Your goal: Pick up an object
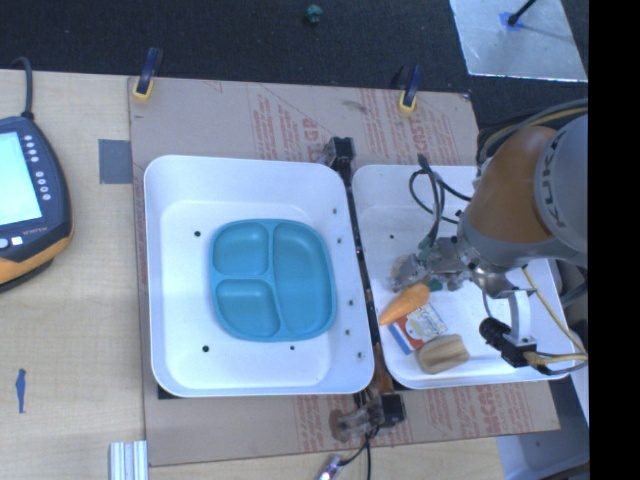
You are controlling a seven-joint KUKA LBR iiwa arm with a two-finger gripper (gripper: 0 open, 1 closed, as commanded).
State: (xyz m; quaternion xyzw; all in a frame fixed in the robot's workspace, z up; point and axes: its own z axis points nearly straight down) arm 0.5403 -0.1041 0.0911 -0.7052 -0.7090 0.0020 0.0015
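Gripper [432, 263] was down in the right bin [385, 200], jaw state impossible to tell. Orange carrot-like object [404, 303] lay just below-left of it, unlifted. Beyond, left bin held a blue tray [272, 279]. Pick not done.

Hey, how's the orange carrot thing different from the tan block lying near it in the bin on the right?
The carrot is bright orange and tapers to a point; the tan block is pale brown with a blunt, rounded shape. The carrot lies on a slant, close to the gripper; the block sits nearer the bin's front edge, farther from the gripper. Both lie loose in the right bin, beside a small printed packet.
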